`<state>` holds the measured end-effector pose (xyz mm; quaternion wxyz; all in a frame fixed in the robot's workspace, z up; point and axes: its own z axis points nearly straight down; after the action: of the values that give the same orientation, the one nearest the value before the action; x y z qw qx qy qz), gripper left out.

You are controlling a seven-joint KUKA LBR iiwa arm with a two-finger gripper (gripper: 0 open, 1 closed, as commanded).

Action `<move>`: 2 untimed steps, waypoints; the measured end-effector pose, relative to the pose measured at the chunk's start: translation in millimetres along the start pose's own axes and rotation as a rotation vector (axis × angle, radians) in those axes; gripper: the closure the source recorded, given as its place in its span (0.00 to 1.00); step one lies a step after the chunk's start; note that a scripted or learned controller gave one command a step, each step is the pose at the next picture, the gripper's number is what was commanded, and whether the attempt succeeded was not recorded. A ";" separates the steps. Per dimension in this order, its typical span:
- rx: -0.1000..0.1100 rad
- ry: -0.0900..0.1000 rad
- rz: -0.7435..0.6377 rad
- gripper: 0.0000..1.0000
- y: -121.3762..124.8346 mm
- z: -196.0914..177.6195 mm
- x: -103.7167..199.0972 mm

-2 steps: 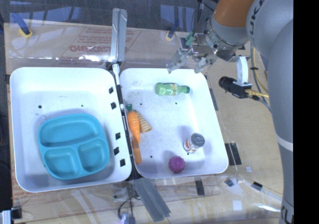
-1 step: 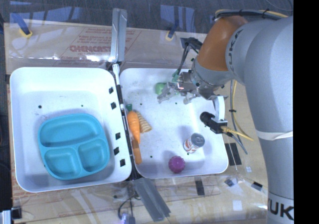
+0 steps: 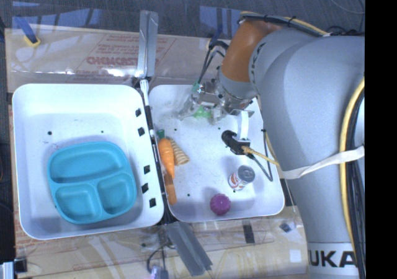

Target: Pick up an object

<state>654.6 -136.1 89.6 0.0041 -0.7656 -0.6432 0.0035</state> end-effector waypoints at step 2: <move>0.007 -0.001 -0.005 0.00 -1.2 -9.4 0.1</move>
<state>653.6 -135.8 99.0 0.0068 -0.7642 -0.6450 0.0062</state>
